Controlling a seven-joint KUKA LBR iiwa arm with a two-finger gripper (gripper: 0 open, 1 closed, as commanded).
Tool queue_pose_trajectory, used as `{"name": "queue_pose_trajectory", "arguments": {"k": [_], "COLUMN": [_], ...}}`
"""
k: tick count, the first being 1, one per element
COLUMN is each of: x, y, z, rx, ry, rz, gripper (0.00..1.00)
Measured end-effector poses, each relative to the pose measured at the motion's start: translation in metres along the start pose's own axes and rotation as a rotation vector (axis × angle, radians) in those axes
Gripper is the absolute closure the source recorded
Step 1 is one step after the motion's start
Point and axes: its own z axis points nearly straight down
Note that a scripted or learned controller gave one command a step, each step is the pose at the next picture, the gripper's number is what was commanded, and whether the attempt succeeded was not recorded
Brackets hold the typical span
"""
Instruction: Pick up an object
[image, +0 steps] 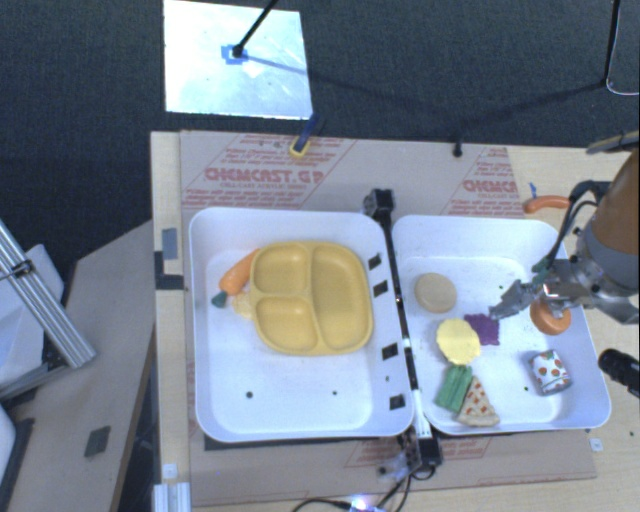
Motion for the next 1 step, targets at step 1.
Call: {"name": "queue_pose_trajectory", "arguments": {"k": [1], "x": [0.0003], "y": [0.0025], "z": [-0.0061], "rx": [-0.012], "ry": [-0.002], "rz": [-0.003], "gripper": [0.00]}}
